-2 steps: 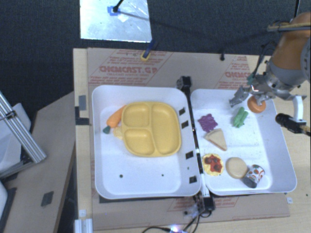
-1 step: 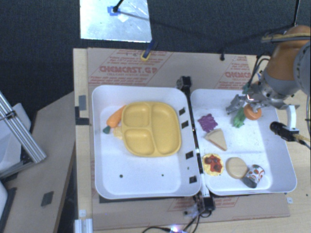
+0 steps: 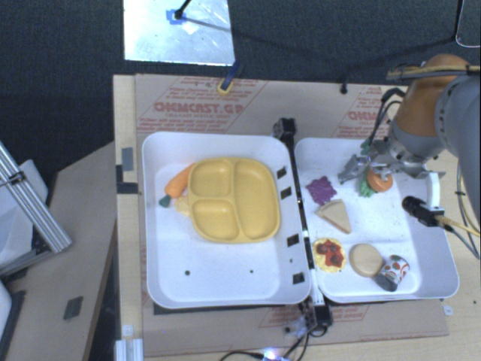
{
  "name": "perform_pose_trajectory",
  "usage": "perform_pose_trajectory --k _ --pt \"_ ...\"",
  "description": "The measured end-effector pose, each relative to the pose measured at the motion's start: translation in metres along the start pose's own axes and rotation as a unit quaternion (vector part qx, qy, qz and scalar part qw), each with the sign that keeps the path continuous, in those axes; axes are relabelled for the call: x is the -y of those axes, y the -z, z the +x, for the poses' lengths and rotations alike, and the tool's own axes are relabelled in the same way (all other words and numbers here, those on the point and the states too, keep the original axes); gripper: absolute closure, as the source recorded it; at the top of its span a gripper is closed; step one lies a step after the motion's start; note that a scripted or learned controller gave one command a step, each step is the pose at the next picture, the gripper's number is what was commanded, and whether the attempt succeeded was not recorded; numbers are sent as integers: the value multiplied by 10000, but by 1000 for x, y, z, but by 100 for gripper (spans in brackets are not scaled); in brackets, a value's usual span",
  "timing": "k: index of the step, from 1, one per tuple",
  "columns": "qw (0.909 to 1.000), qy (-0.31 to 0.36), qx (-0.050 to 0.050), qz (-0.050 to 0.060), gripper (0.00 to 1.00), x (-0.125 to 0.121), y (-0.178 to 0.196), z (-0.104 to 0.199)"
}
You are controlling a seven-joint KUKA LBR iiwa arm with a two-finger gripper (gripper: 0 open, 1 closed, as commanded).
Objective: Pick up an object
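Now at the orange toy

Currently the gripper (image 3: 364,166) is hovering in the right bin (image 3: 443,265), directly beside a small orange-and-green toy (image 3: 378,181) just to its right. Whether its fingers are spread or closed, I cannot tell.

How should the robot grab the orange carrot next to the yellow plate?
Probably across the middle of the carrot, coming straight down from above. It lies flat and slanted in the left bin, thin enough to fit between two fingers. Its lower right side presses against the yellow plate, so the fingers should close across its narrow width, near the free upper left side, where there is room.
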State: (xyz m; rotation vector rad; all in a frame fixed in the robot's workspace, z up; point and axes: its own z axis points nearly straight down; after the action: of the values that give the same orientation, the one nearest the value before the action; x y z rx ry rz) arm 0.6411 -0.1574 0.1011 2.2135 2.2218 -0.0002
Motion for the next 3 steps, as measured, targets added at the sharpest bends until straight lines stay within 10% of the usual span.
perform_pose_trajectory --k 1,2,3 --pt "10000 -9 40 -60 0 -5 -5 -5" --pt "10000 -10 15 -62 100 -3 -1 -2" --pt "10000 1 -14 -11 100 3 59 2"
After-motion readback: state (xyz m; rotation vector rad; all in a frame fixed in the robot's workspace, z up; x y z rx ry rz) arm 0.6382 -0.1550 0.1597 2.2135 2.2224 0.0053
